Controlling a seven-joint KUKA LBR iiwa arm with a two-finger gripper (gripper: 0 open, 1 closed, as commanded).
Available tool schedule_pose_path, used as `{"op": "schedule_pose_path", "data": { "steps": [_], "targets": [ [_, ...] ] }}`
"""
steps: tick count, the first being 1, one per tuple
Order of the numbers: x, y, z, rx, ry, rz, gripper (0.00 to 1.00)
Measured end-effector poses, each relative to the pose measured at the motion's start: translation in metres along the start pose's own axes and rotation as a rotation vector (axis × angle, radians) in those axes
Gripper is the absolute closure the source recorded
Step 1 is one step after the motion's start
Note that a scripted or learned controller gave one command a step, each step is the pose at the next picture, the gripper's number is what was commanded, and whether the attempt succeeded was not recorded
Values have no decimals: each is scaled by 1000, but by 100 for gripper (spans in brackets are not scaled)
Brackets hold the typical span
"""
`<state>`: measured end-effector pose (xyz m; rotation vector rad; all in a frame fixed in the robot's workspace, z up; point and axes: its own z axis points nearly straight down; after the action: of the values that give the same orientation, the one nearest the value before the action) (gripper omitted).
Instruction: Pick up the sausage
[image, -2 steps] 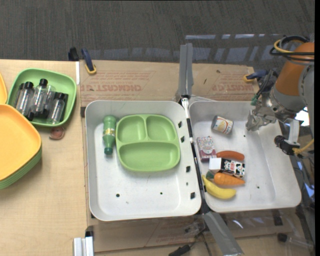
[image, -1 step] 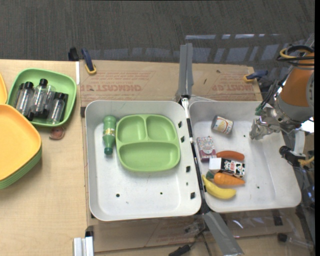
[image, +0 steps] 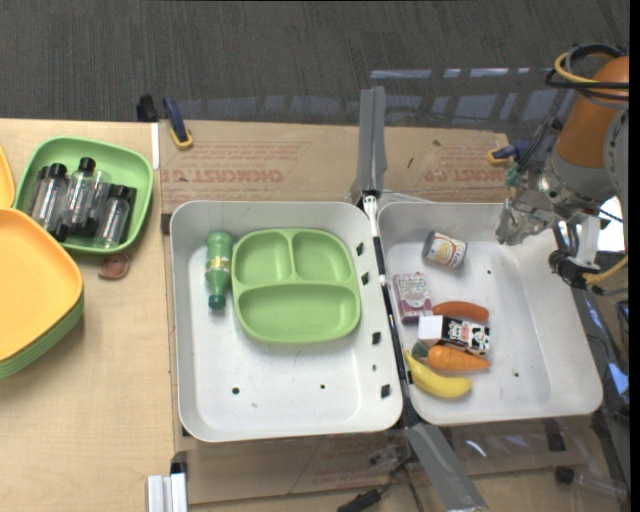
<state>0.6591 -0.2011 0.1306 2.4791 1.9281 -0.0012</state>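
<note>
A green divided plate (image: 296, 285) and green bottle (image: 218, 267) share the left bin (image: 285, 395).

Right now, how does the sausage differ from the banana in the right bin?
The sausage is reddish-orange; the banana is yellow. The sausage is nearly straight and slimmer, while the banana is curved and thicker. The sausage lies farther back, behind a small printed box; the banana lies nearer the front edge. Both lie flat in the right bin, apart from the gripper.
</note>
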Motion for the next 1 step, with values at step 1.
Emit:
{"op": "schedule_pose_path", "data": {
  "steps": [1],
  "targets": [
    [-14,-34,39,0,1,-212,100]
  ]
}}
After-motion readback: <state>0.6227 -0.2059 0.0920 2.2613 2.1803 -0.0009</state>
